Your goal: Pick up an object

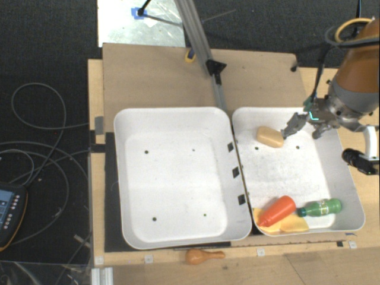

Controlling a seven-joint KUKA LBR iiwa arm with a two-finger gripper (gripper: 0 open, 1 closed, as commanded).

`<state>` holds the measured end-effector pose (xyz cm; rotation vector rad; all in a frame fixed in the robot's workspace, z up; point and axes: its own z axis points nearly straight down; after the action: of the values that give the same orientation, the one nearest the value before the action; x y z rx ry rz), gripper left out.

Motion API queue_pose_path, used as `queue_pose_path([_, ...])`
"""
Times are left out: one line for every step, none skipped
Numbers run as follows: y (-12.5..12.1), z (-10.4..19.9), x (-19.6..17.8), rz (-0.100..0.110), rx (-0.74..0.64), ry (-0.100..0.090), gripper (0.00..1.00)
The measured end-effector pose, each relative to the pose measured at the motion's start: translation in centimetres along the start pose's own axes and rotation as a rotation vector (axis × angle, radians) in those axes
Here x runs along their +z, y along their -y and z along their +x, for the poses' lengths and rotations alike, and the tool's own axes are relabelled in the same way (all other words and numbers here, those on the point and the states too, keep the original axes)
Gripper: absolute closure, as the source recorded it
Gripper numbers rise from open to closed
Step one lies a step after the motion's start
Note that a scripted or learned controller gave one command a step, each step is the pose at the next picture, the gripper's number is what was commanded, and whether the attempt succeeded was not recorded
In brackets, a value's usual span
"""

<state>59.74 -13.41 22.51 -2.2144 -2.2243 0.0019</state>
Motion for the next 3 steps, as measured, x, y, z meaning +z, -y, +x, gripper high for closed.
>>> queue_pose_path([-0.1,0.0,-0.2,-0.004,0.001,0.001,0.00])
queue_pose_path([-0.4,-0.8,4.3,0.000,0.004,0.001,0.00])
queue_pose_path([0.2,-0.3,10.3,0.002,0.004,0.000,0.00])
